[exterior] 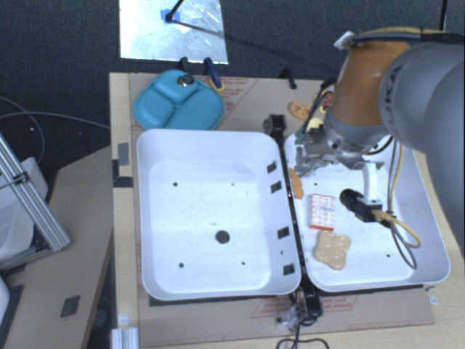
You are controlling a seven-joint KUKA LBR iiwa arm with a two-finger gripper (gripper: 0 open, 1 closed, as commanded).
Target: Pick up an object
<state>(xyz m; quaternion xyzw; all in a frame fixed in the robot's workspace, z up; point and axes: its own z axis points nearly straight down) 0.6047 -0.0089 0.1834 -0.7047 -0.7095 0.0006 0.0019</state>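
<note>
Dark carpet floor (58, 42); shiny metal sheet (173, 19); aluminium frame (29, 202) left.

The arm (407, 86) runs off the frame at three o'clock; its bulk hides the right bin's (429, 267) twelve o'clock wall; the gripper (309, 158) is too small to read; an orange object (296, 184) lies half hidden beneath it.

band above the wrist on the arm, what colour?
Orange: the band sits above the grey wrist, over the right bin, clearest in the camera view.
</note>
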